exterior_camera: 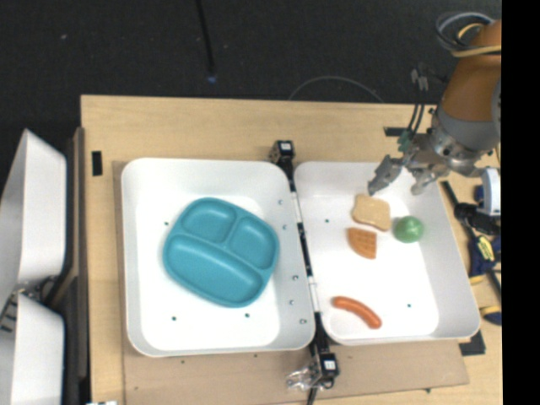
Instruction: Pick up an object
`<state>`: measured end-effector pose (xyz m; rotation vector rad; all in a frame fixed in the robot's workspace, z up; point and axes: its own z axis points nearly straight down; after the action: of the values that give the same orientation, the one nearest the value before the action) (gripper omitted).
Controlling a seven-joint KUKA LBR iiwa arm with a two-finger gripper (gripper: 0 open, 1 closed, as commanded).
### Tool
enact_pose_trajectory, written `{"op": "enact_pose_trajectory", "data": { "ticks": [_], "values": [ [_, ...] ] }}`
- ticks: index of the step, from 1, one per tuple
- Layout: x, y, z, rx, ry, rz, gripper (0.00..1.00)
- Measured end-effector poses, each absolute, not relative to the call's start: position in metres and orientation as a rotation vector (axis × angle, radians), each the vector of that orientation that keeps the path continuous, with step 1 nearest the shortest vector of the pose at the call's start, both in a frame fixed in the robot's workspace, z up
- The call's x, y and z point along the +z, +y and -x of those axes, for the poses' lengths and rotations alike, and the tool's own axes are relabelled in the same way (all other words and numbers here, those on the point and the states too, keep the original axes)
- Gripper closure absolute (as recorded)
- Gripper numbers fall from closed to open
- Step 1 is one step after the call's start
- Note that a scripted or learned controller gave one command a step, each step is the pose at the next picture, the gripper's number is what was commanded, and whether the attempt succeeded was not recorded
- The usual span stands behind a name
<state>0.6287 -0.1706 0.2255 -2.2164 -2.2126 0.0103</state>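
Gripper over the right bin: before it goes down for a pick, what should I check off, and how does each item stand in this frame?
1. Fingers spread: ok, the gripper is open with nothing between them.
2. Target under it: ok, the bread slice lies just below the fingers.
3. Neighbours apart: not ok, the orange waffle piece lies right against the bread; the green ball is close.
4. Sausage out of the way: ok, near the front wall.
5. Bin wall clearance: cannot tell, the gripper hangs near the right bin far rim.
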Motion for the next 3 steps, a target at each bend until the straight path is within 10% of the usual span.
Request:
{"op": "enact_pose_trajectory", "data": {
  "ticks": [1,3],
  "values": [
    [0.234,-0.17,-0.631,-0.003,-2.223,2.221,0.0],
    [0.114,-0.169,-0.626,0.006,-2.22,2.224,0.0]
  ]
}}
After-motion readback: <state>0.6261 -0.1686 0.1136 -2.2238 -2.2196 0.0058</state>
